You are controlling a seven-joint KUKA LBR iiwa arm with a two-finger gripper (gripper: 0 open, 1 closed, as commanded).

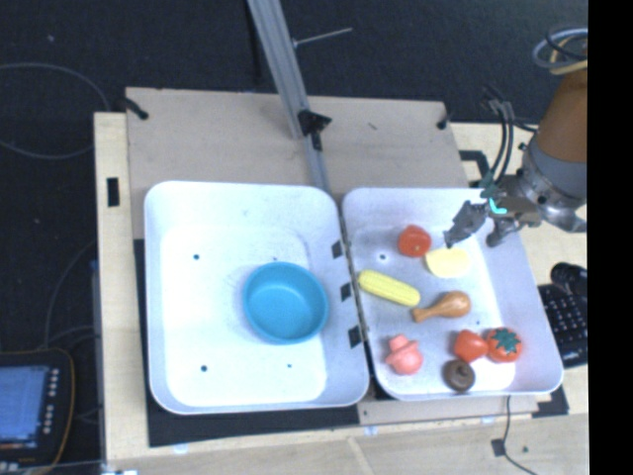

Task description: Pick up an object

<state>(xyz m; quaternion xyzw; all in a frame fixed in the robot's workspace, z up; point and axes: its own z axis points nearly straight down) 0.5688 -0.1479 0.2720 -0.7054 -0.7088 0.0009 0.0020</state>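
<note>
The right bin [519, 295] holds several toy foods: a red tomato [414, 240], a pale yellow slice [447, 262], a yellow corn cob [388, 287], a brown drumstick [442, 307], a pink piece [403, 355], a red pepper [470, 344], a red strawberry-like piece [503, 343] and a dark brown round piece [458, 374]. My gripper [478, 228] hangs over the bin's upper right part, just above the pale slice, its two dark fingers spread apart with nothing between them.
A blue bowl [286, 301] sits in the left bin [198, 226]. A grey metal pole [282, 57] slants up from between the bins. A keyboard [566, 310] lies right of the right bin, and a small screen [30, 404] at lower left.
</note>
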